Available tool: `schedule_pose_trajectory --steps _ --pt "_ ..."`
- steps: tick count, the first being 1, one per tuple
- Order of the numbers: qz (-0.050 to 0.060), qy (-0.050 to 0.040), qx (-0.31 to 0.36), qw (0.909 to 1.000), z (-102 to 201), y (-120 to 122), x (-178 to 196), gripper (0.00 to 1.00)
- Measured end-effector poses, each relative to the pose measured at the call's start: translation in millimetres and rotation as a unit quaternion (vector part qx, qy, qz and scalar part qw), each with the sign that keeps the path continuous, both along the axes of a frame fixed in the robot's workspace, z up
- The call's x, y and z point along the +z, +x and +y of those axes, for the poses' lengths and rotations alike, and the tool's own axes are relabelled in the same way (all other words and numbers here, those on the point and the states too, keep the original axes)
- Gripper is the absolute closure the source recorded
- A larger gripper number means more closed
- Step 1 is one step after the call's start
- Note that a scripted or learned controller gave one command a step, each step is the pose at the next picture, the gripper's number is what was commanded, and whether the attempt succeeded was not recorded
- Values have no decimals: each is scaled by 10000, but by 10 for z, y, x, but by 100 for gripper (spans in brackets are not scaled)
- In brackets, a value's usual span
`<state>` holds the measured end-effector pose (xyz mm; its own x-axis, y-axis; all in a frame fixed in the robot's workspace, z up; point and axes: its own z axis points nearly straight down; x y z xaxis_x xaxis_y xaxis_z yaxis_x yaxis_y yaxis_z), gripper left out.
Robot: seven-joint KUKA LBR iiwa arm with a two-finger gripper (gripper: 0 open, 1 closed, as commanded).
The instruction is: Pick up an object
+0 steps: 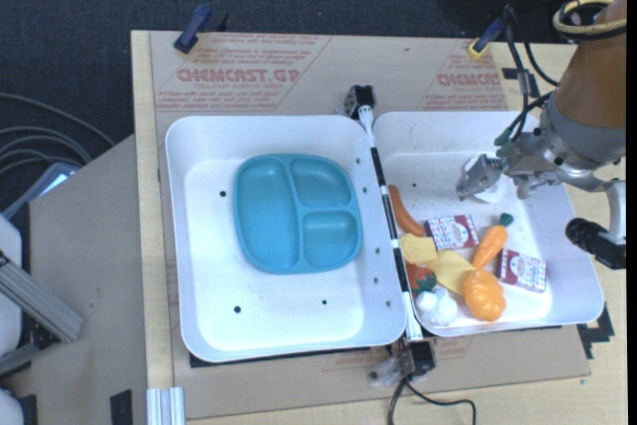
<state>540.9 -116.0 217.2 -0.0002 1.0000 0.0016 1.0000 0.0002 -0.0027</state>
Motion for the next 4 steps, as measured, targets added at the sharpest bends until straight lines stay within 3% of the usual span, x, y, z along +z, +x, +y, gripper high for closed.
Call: schedule_pose_trajectory --steps 1,2,3,4 --pt "-9 -9 -6 10000 -752 -541 -1328 0" --pt "-20 -9 -8 10000 -746 -536 -1232 100" --pt "-15 -3 7 10000 176 -611 86 100" --pt "-12 -6 4 10000 964 -615 566 100"
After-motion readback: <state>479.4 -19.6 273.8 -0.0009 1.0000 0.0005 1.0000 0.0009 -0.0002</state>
